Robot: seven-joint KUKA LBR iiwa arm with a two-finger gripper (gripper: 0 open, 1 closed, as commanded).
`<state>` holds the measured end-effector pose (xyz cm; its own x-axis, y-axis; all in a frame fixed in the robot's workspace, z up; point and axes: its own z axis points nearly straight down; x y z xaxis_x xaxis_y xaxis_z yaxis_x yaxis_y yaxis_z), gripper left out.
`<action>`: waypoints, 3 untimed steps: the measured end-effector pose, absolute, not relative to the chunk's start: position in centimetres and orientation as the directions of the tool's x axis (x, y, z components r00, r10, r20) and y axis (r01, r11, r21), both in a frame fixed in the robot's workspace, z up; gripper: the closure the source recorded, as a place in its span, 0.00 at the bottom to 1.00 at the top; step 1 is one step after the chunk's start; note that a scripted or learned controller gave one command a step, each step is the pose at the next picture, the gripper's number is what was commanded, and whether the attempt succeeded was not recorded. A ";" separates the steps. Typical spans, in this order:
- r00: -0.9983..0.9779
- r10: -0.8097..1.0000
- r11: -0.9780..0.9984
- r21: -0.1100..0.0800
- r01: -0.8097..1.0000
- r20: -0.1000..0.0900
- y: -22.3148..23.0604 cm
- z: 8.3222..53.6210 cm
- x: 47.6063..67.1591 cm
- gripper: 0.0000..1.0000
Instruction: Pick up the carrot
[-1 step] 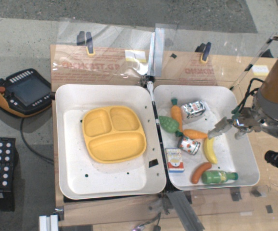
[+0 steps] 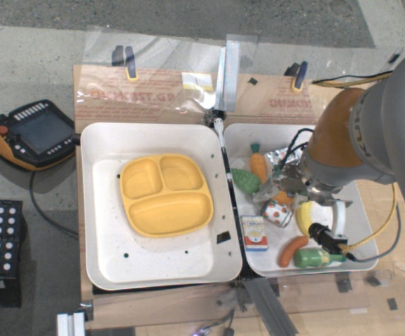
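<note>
The carrot [image 2: 258, 165], orange with a small green top, lies in the right bin [image 2: 360, 219] near its upper left part. My gripper [image 2: 285, 179] hangs low over the bin just to the right of the carrot, among the toys. The arm's grey and orange wrist covers the bin's upper right part. Nothing is visibly held.
Around the gripper lie a green leafy vegetable [image 2: 246, 180], a small can [image 2: 277, 214], a banana [image 2: 305, 215], a little carton [image 2: 254, 233], a sausage [image 2: 293, 250] and a green bottle [image 2: 314, 259]. A yellow divided plate [image 2: 166, 193] rests in the left bin [image 2: 104, 243].
</note>
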<state>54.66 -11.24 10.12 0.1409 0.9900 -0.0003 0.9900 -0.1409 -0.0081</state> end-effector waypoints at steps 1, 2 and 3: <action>-0.001 1.000 0.001 -0.004 1.000 -0.003 -11.9 9.0 64.4 0.00; -0.001 1.000 0.001 -0.011 1.000 -0.006 -12.0 9.5 64.3 1.00; 0.238 0.971 -0.238 -0.007 0.971 -0.004 -11.9 17.6 61.1 1.00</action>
